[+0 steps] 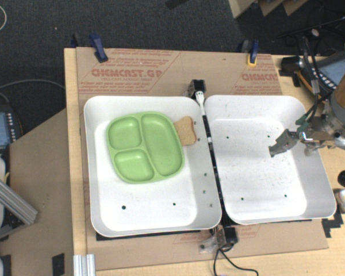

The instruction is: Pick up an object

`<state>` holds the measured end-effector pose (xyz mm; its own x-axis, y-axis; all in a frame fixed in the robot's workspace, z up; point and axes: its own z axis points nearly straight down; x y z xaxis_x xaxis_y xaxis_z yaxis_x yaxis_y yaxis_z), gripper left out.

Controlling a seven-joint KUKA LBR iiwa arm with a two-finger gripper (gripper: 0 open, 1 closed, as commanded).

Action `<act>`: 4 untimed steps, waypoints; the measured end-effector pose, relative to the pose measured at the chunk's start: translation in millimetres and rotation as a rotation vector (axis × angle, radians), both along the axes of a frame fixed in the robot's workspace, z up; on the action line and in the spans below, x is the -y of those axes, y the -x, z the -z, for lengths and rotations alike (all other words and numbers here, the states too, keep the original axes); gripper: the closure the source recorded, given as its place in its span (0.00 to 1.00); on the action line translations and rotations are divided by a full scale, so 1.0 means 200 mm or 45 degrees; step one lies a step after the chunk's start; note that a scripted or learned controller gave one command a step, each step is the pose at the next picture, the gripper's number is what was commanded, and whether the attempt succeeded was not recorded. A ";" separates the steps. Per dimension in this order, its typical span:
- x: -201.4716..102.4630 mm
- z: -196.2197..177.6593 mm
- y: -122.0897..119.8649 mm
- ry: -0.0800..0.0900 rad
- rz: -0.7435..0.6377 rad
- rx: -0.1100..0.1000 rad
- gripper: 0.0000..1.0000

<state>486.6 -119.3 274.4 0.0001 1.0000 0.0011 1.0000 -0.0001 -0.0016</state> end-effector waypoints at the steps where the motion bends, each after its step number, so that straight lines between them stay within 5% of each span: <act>1: -0.17 -0.83 0.03 0.004 -0.007 0.030 0.00; 2: -0.18 -1.34 0.03 0.005 -0.003 0.023 0.00; 3: -0.18 -1.36 0.03 0.004 -0.002 0.011 1.00; 4: -0.41 -0.81 0.04 -0.001 -0.006 -0.013 1.00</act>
